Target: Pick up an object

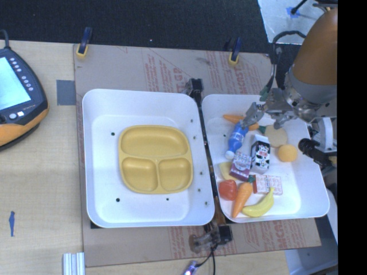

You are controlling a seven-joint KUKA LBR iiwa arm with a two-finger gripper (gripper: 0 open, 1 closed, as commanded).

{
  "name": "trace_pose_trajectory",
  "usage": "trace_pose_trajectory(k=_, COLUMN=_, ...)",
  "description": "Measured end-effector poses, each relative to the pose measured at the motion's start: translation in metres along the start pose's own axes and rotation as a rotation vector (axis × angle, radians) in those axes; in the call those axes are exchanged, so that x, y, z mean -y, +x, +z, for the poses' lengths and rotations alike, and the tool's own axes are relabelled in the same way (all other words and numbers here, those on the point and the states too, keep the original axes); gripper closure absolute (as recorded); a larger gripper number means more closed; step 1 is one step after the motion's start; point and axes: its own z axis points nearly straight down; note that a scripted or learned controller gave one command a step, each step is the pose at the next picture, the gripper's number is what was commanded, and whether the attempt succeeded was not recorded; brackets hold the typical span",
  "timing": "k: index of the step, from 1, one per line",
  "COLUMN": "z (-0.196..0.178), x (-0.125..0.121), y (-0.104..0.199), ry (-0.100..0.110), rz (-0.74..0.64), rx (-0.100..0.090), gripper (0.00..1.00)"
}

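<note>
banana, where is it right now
The banana lies at the near edge of the right bin, beside the carrot and just below a small red-and-white packet.

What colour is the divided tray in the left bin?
Yellow; the divided tray shows best in the camera view.

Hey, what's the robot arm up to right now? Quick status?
Gripper low over right bin, beside blue bottle; nothing seen between fingers. Toys crowded: carrot, banana, cow-print carton. Left bin holds yellow tray.
</note>
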Motion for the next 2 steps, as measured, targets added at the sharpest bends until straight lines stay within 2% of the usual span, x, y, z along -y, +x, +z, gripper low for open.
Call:
trace_pose_trajectory(k=1, z=0.1417, x=-0.0730, y=-0.0243, ry=0.001, rz=-0.001, rx=0.002, gripper=0.00)
trace_pose_trajectory(k=2, z=0.1322, x=-0.0710, y=-0.0254, ry=0.013, rz=-0.005, rx=0.002, gripper=1.00)
